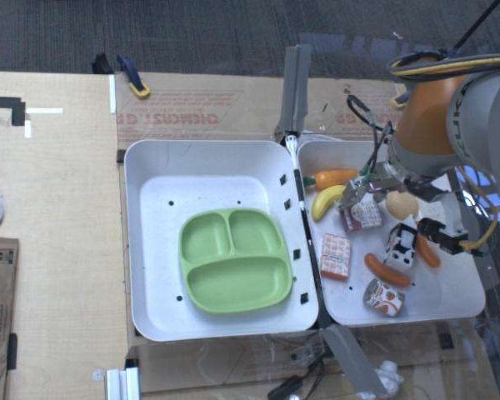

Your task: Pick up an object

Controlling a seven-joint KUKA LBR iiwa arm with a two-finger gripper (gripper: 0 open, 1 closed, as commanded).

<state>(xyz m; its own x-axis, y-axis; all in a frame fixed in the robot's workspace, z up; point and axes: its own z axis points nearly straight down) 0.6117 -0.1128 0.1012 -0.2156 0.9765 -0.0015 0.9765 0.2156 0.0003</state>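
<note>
Grey gripper [356, 192] low in right bin [450, 311], over small pink-white packet [363, 216] beside banana [326, 199]. I can't tell its grip state. Reach step; next I need confirmed closure, then lift.

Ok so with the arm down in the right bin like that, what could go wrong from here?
Two likely risks. The gripper sits among crowded items: the banana, the carrot and a small packet lie close together, so it may nudge or grab the wrong one. It also works near the divider between the bins, where a collision looks possible.
</note>
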